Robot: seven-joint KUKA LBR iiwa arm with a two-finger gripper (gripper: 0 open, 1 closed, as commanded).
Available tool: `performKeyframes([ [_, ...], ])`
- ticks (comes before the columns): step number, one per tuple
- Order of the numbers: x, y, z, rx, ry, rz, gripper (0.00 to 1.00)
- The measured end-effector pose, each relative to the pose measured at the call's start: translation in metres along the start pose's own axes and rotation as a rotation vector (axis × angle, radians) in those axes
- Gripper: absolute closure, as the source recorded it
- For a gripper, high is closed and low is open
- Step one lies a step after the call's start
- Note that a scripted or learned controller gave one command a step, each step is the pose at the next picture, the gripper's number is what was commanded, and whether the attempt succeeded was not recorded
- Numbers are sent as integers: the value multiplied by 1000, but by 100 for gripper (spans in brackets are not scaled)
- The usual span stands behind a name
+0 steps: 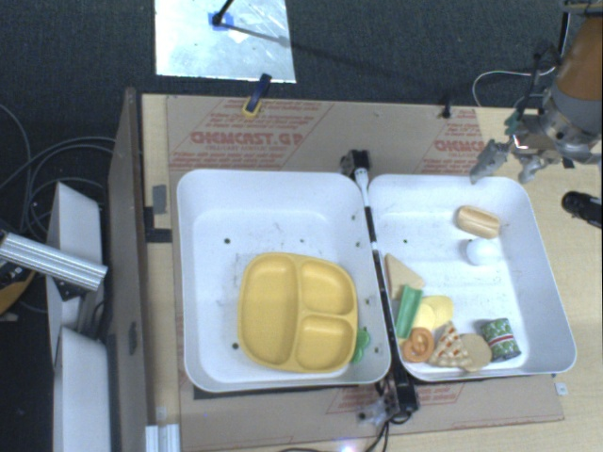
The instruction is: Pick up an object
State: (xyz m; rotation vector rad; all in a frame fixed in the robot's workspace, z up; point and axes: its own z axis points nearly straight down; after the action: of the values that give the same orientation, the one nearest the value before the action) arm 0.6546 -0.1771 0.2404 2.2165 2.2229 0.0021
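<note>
Your left bin (203,215) holds a smooth yellow three-compartment plate (298,311). Your right bin (542,281) holds a glossy bun (478,220), a white egg (480,250) and small toy foods near. The gripper (509,161), fingers apart, hangs over its far rim.

Beside my surface (283,125) of printed cardboard I see a silvery sheet (224,26) on the dark floor beyond its far edge, black cables (38,158) coiled at left, and a metal bar (52,260) below them.
</note>
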Motion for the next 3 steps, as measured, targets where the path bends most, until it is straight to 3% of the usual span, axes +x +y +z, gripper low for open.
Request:
performKeyframes([
  [1, -16, -1, 34, 2, -1, 2, 0],
  [2, -30, -1, 96, 4, 0, 3, 0],
  [3, -29, 14, 135, 0, -1, -2, 0],
])
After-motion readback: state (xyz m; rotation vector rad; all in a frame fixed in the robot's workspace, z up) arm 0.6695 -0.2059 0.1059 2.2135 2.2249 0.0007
